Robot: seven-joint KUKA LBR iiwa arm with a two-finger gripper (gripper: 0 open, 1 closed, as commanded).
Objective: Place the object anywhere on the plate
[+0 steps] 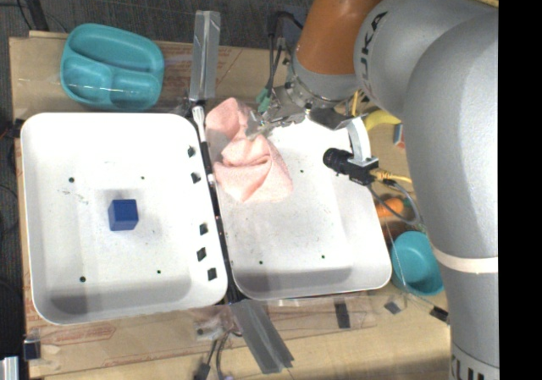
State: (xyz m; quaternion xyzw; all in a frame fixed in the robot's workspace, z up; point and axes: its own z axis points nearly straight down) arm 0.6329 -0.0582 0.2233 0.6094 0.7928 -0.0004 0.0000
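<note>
A crumpled pink cloth (pixel 250 168) lies at the back left of the right bin (pixel 339 251). Its folds gather upward to a peak under my gripper (pixel 264 119). The gripper hangs at the cloth's upper edge, shut on a pinch of the fabric. A small blue cube (pixel 124 214) sits on the floor of the left bin (pixel 51 141), far from the gripper. The teal divided plate (pixel 112 65) rests on the bench behind the left bin, beyond its back rim.
A teal bowl (pixel 417 261) stands on the bench to the right of the right bin, partly behind the arm. A grey metal bar (pixel 204 57) rises behind the divider between the bins. Cables and a black fitting (pixel 347 162) hang from the wrist over the right bin.
</note>
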